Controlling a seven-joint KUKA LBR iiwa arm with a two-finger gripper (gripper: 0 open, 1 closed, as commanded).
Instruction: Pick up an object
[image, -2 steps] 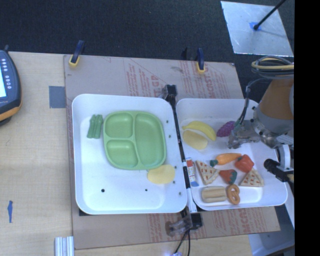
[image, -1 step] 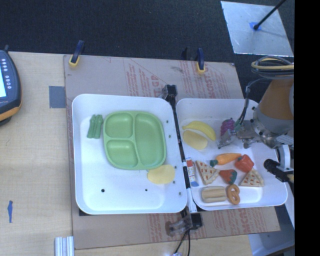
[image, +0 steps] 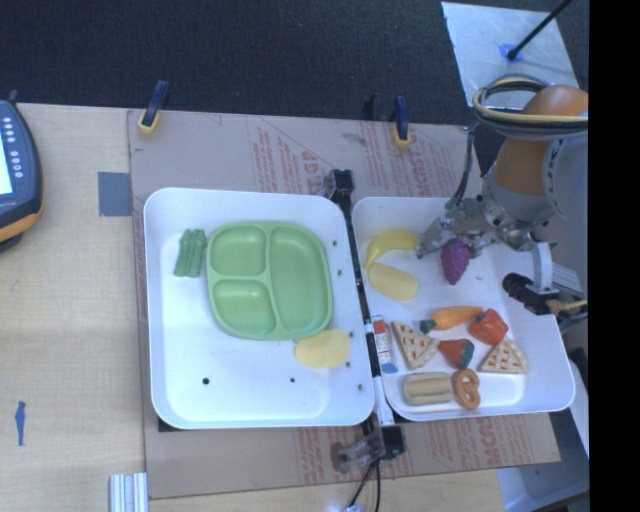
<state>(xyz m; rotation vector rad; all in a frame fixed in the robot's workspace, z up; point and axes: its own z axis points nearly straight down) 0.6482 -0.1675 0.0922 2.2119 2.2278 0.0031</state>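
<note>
Crowding purple grapes: banana.

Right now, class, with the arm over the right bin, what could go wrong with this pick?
1. The gripper sits at the purple toy grape bunch; a grasp is not visible, so it may come up empty.
2. The yellow toy banana and pale yellow wedge lie close, so they could get nudged.

A purple grape bunch sits upright near the right bin's back edge.
</note>
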